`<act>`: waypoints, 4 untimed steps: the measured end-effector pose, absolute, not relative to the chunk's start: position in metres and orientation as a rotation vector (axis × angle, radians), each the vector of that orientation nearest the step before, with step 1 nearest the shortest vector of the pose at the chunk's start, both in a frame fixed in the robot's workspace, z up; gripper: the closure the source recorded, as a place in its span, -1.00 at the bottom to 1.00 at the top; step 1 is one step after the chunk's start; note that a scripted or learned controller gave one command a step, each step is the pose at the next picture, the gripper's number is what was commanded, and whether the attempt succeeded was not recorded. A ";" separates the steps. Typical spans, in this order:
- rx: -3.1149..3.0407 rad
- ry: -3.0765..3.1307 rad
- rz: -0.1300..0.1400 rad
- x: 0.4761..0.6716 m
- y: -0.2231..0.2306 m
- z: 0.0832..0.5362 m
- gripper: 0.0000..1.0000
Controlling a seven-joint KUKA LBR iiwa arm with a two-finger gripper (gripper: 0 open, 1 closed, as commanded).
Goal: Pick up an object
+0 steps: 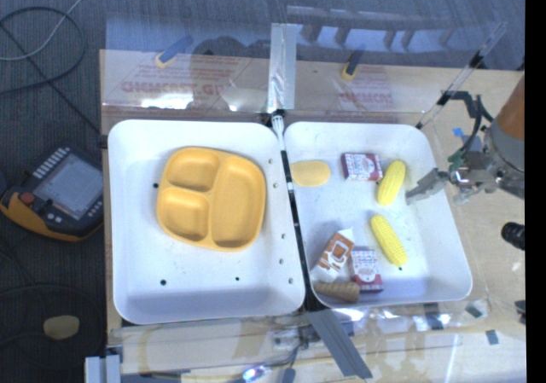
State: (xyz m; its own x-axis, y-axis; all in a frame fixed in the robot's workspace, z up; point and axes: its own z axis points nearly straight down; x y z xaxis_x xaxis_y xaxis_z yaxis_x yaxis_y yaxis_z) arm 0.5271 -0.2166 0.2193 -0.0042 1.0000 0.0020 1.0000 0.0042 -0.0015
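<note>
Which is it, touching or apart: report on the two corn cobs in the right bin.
Apart. The camera view shows bare white bin floor between the upper corn cob and the lower corn cob.

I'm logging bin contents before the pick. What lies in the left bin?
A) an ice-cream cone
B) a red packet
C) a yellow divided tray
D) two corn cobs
C: the yellow divided tray lies alone in the left bin; the other items are in the right bin.
</note>
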 end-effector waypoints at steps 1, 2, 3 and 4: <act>-2.106 -2.329 -0.016 0.565 -0.214 0.097 -1.00; -1.780 -2.611 -0.003 0.546 -0.193 0.091 -1.00; -1.777 -2.612 -0.013 0.548 -0.190 0.101 1.00; -2.131 -2.307 0.001 0.531 -0.151 0.198 1.00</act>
State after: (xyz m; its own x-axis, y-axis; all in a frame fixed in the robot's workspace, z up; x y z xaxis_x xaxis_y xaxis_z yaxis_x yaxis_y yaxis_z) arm 0.5310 -0.1511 0.1979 -0.0790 0.9969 0.0003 0.9969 0.0790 -0.0011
